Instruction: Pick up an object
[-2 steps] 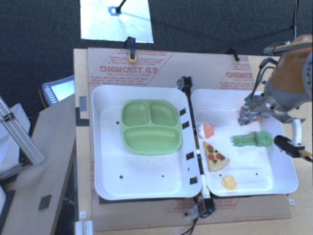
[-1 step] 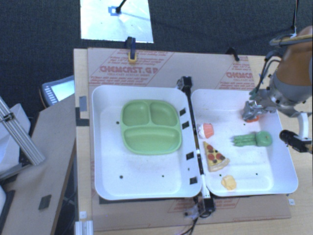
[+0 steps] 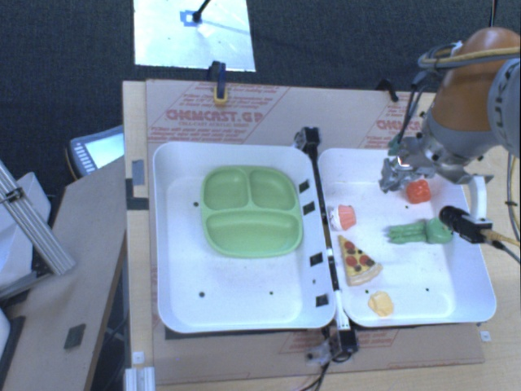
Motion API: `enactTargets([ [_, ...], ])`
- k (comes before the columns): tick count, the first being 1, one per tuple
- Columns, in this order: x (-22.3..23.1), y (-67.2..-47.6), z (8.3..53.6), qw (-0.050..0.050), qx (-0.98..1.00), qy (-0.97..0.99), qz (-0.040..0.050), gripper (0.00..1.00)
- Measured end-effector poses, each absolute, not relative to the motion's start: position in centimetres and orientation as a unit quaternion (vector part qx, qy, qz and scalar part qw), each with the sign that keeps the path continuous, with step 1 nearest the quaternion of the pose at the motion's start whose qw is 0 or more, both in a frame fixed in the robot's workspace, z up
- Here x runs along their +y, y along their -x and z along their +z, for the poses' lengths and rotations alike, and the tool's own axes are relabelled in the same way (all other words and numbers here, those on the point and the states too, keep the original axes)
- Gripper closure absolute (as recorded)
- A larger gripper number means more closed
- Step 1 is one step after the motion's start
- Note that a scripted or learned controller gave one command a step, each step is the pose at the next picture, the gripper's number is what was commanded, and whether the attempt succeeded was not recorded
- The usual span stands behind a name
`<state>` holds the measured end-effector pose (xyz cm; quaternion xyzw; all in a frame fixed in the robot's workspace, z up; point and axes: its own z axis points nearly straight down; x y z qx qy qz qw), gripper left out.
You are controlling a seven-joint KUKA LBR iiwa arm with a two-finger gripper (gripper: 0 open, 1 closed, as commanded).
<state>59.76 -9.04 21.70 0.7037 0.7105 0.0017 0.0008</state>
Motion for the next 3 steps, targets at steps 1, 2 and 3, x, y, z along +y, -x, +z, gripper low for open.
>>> enactTargets([
  [1,-4.1,-60.2,22.5,0.000,0.711,-0.703,0.0016,1.00],
  [2,0.2,-61.6,22.7,0.001,0.710,-0.704,0.0017,1.00],
  [3,5.5,-62.5,21.7,0.000,0.711,-0.704,0.0014,1.00],
])
